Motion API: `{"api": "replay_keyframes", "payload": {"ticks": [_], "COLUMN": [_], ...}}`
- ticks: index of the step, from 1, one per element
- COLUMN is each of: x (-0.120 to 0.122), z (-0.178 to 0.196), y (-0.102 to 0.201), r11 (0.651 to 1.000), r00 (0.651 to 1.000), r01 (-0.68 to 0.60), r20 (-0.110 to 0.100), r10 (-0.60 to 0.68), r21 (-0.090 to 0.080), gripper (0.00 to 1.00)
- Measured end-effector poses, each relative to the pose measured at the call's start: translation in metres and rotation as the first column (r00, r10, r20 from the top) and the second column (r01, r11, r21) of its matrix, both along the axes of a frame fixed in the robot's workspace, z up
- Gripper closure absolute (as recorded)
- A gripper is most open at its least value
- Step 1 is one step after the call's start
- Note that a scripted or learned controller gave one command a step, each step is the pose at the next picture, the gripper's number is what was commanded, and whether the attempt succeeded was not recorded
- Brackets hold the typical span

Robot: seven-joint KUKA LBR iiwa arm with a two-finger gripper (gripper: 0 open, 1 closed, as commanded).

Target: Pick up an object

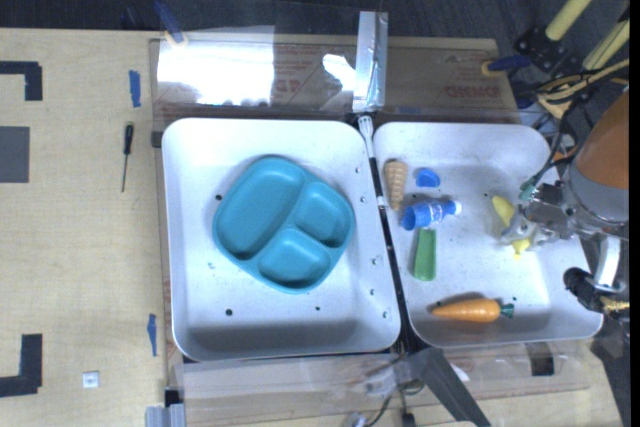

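Two white bins stood side by side. In the left bin (190,315) we recorded a blue divided tray (285,222). In the right bin (470,140) we listed a cone (397,180), a blue bottle (428,212), a green stick (426,254), a carrot (468,310) and a yellow piece (503,209). The gripper (530,225) hung beside that yellow piece; whether it gripped we could not tell.

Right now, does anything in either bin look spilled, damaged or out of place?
Nothing stands out. The blue divided plate lies flat in the left bin; the toy carrot, green piece and blue bottle lie loose but intact in the right bin.
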State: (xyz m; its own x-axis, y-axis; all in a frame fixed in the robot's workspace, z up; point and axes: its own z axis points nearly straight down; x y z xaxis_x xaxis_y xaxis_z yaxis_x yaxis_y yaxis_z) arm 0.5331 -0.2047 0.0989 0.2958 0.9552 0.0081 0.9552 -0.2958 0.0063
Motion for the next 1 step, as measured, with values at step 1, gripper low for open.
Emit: {"api": "replay_keyframes", "payload": {"ticks": [1], "x": [0.0084], "z": [0.0948], "y": [0.0611], "r11": [1.000], "r00": [1.000], "r01": [0.030], "r20": [-0.001], "r10": [-0.030], "r21": [-0.005], "gripper": [1.00]}}
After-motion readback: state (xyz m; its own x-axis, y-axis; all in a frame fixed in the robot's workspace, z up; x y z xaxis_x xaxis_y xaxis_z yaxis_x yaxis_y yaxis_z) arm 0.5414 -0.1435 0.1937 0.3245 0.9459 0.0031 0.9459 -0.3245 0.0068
